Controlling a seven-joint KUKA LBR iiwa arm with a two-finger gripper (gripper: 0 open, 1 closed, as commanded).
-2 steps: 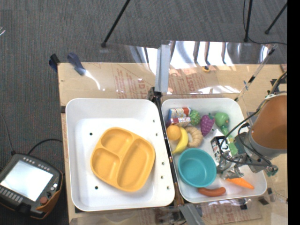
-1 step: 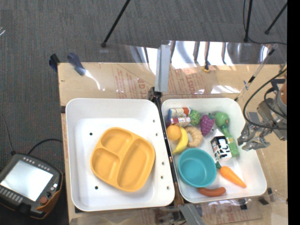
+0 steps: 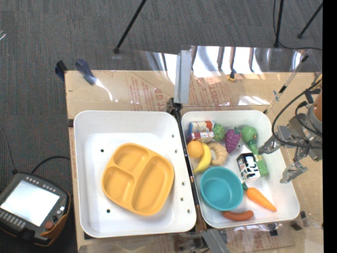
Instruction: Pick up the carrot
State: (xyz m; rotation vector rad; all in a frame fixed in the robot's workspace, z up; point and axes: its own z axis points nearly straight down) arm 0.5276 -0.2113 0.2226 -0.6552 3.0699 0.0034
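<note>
Yellow divided plate (image 3: 138, 179) centred in the left bin (image 3: 84, 141); teal bowl (image 3: 221, 188) toward the right bin's (image 3: 287, 194) near edge; carrot (image 3: 261, 199) lying by its near right corner; pincer (image 3: 285, 162) spread wide over the right rim, holding nothing

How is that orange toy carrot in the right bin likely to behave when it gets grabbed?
The tapered orange toy carrot looks like rigid moulded plastic, so probably stiff and light. Its smooth, rounded cone shape may slip or roll between closing fingers. It lies flat near the teal bowl, so a nudge could pivot it.
</note>
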